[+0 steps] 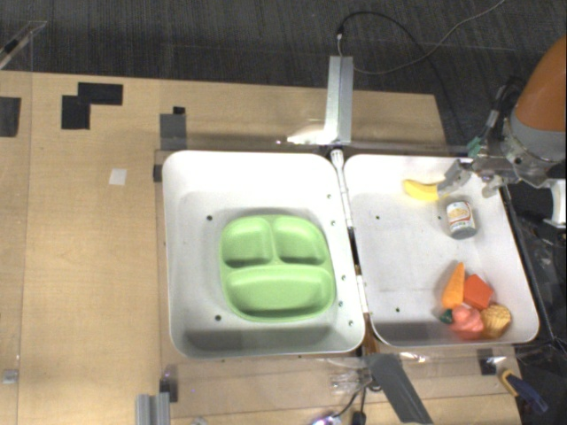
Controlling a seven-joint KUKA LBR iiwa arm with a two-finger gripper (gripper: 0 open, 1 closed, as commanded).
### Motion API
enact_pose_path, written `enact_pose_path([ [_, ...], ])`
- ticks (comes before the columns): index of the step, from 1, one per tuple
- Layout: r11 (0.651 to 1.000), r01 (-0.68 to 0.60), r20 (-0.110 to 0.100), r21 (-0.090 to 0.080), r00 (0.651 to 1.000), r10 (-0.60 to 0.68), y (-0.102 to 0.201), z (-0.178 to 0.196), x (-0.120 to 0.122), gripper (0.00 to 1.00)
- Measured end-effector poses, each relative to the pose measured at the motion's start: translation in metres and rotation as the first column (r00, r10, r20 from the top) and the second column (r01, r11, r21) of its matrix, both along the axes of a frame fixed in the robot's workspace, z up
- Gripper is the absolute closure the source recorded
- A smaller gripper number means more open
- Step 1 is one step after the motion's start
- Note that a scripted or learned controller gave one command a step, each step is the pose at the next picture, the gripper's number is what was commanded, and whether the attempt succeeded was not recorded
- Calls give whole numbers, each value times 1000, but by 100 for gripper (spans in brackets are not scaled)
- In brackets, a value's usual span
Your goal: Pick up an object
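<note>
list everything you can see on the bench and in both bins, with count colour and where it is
bins: 2, white, side by side on the bench
divided tray: 1, light green, three compartments, middle of the left bin
banana: 1, yellow, far side of the right bin
small can: 1, silver with an orange label, right bin, just nearer than the banana
carrot: 1, orange, near right corner of the right bin
toy food pile: several pieces, orange, red-pink and yellow, touching the carrot
post: 1, grey metal, behind the bins
cable: 1, black, on the dark floor beyond
arm: 1, grey and orange, right edge
gripper: 1, over the right bin's far right corner
</note>
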State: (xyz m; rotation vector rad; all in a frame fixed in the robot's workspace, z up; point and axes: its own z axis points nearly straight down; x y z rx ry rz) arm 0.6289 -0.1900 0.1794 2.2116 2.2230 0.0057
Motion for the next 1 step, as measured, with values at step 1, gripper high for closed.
enact_pose_path([
  [1,998,-57,2,-1,998,57,-14,-91,11,0],
])
